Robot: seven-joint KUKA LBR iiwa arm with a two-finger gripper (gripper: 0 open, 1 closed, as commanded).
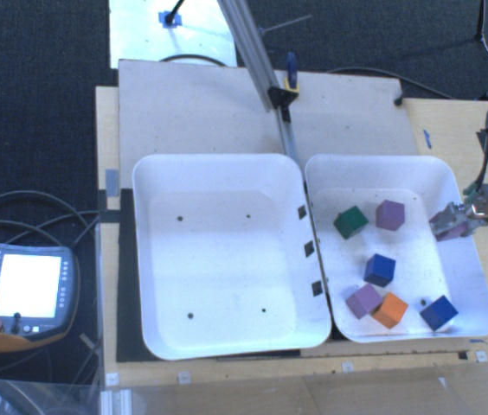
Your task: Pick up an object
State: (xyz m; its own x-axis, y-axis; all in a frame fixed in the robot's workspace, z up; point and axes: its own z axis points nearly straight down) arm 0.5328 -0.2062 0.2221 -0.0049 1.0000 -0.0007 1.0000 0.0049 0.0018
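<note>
Purple block (448, 222) grasped in fingers (459, 223) at right bin (465, 188) rim; no legible writing

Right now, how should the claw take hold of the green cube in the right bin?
Come straight down on the green cube and close on two opposite flat sides. It lies turned at an angle to the bin walls, so rotate the claw to match. It sits apart from the purple cube, leaving room on every side.
</note>
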